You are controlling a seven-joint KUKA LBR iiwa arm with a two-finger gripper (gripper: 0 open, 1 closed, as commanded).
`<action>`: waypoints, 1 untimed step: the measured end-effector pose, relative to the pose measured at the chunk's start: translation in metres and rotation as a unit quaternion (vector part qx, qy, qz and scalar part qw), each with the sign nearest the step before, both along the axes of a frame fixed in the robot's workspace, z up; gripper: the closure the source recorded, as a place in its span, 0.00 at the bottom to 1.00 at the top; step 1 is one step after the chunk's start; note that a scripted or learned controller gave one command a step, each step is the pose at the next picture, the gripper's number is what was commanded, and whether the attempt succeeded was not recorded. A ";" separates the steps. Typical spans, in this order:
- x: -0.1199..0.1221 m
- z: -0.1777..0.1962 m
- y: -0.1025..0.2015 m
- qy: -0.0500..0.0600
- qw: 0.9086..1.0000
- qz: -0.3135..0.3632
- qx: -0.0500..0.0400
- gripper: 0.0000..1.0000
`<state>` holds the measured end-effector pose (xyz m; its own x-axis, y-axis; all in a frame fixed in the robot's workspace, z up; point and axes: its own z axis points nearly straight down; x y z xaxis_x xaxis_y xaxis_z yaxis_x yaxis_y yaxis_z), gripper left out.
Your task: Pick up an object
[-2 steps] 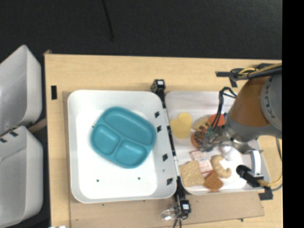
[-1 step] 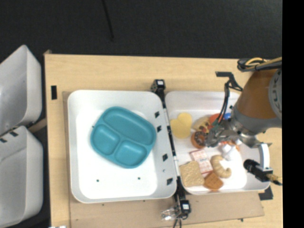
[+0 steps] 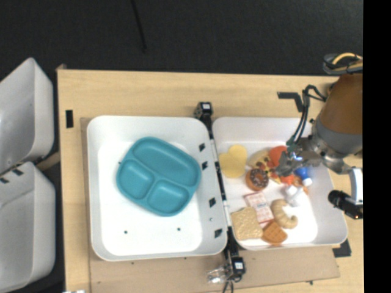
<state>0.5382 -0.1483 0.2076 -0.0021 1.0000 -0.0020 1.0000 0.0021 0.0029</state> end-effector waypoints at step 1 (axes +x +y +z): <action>0.002 0.033 -0.002 0.001 1.000 0.001 0.000 1.00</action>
